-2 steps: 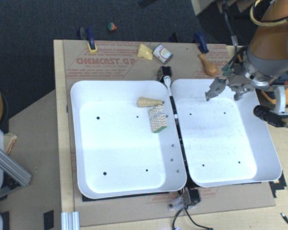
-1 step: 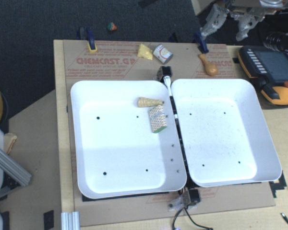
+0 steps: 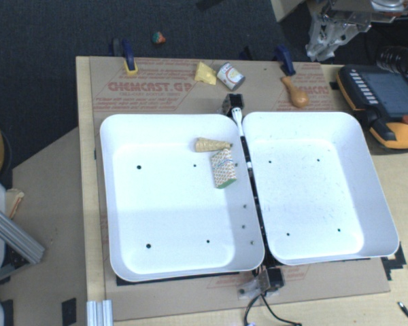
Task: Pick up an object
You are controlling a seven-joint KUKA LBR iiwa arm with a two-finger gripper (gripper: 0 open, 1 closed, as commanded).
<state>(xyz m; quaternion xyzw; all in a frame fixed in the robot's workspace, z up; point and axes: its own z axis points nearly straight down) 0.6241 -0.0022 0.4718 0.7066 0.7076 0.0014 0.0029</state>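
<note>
White plastic left bin (image 3: 122,202) holds two candidates near its far right corner: a patterned green-and-white packet (image 3: 223,168) and, touching it beyond, a tan cone-shaped piece (image 3: 211,145). Farthest off, the grey gripper (image 3: 332,29) hovers; its jaws' state cannot be told. The approach step is in hand; next it must travel leftward and descend.

Two white bins (image 3: 122,202) sit on a tan board (image 3: 156,83) with reddish lettering. In the left bin, a beige cone (image 3: 211,145) and a green-and-white patterned packet (image 3: 223,168). A yellow wedge (image 3: 205,74) lies on the board.
</note>
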